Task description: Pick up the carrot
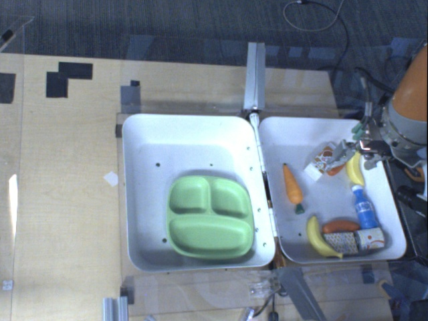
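White right bin [394, 199] leaves bare floor around the carrot [292, 185]; jaws [360, 147] near its far rim, state unclear.

The arm [409, 105] is cut off by the right edge. The tool [356, 147] is too small to read its fingers. A packet [326, 160] beside it is blurred, its print unreadable. The box [364, 239] partly hides a sausage [340, 227].

My orange band [413, 92] glows above two white bins [144, 179]. The left holds a green plate [210, 216]; the right an orange carrot [292, 184] with a green tip, yellow bananas [320, 238] and a blue bottle [364, 208].
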You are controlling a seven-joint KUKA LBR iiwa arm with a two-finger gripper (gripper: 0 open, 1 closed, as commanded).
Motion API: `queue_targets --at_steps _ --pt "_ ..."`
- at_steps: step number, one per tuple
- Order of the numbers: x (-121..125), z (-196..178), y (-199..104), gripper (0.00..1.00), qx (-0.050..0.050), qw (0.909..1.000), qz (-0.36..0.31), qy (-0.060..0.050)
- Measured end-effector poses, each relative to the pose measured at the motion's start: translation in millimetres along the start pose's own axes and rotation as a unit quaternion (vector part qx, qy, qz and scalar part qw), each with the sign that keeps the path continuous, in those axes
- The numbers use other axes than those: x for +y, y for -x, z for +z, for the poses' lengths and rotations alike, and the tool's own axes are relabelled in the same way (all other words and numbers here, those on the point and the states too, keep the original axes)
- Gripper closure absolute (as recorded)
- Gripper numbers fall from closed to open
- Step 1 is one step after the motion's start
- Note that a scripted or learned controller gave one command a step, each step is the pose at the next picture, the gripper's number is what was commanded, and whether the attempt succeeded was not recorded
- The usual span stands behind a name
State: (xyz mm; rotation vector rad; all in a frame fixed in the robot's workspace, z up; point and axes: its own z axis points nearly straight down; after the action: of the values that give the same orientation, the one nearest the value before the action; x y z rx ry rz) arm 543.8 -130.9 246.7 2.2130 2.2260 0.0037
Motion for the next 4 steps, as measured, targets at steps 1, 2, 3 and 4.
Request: queue_targets --at_steps 1,2,3,4 --pt "-42.6 -75.2 24.4 0.00 -0.001 1.0000 -0.006 0.002" --pt "-55.2 -190.5 2.0 0.00 -0.001 0.9943 -0.106 0.003" --pt "-46.2 -36.2 -36.6 0.00 -0.001 0.9901 -0.141 0.001" --pt "-6.5 15.8 -84.6 0.00 0.000 0.9645 -0.264 0.000"
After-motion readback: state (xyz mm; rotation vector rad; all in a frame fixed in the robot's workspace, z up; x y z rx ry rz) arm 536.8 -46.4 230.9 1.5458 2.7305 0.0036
